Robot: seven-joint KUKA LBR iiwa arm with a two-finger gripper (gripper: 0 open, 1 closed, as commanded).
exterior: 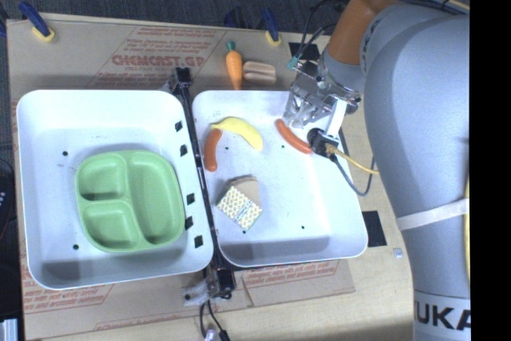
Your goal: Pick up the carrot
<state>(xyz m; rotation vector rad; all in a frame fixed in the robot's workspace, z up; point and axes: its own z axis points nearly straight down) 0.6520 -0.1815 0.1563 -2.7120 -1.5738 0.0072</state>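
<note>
Carrot (pixel 233 68): on table behind right bin; likely light, stiff, smooth; grasp across mid-body. End effector (pixel 302 117): opening cannot be told.

Both bins (pixel 104 104) look like smooth white plastic with a soft sheen. The green tray (pixel 128 200) is matt plastic. The tabletop (pixel 152 48) is covered in dull brown cardboard printed in red. The carrot (pixel 233 66), banana (pixel 239 132) and two sausages (pixel 212 149) look like smooth, slightly glossy plastic toys. The arm (pixel 415 92) has a smooth grey shell, satin rather than shiny, with a glossier orange band (pixel 355 24). The claw (pixel 303 114) looks like bare, bright metal.
</note>
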